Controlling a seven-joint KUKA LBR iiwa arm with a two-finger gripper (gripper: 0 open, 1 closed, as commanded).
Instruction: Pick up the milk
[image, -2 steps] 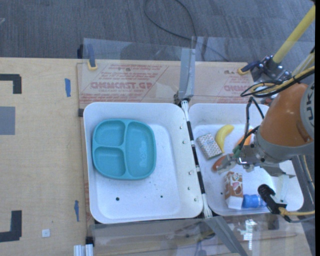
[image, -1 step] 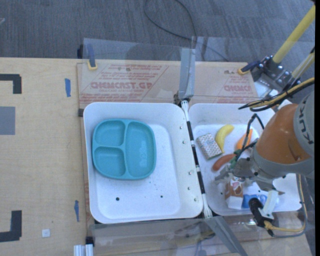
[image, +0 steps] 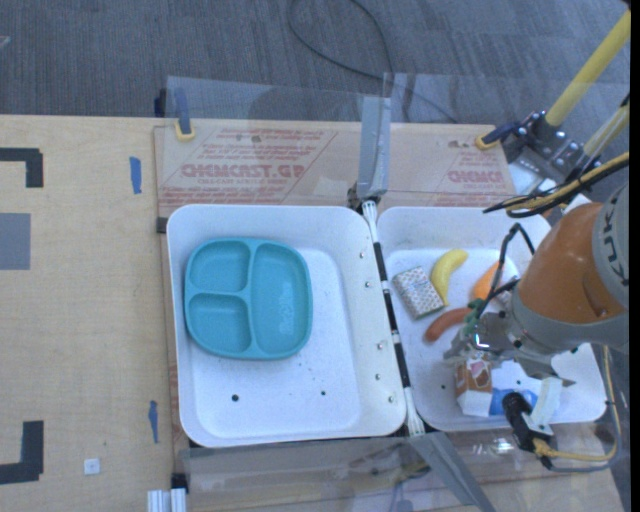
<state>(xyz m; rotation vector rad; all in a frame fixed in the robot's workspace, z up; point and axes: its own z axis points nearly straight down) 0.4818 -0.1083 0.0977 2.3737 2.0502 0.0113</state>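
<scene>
The milk (image: 474, 388), a small carton with a red and white face and a blue base, is lying in the lower part of the right bin (image: 425, 405), at the lower right of the frame. The gripper (image: 470, 343) is hanging just above the carton's upper end, and the grey wrist and orange band are covering much of the bin's right half. Whether the jaws are released or clenched is impossible to tell, since the arm's body is hiding them.

An orange item (image: 484, 281) is peeking out from under the arm, mostly hidden. A banana (image: 447, 271), a sausage (image: 447, 324) and a patterned packet (image: 418, 290) are lying in the bin's upper left part, apart from the milk.

In the left bin (image: 270, 420), a teal divided plate (image: 248, 298) is sitting toward the upper left.
</scene>
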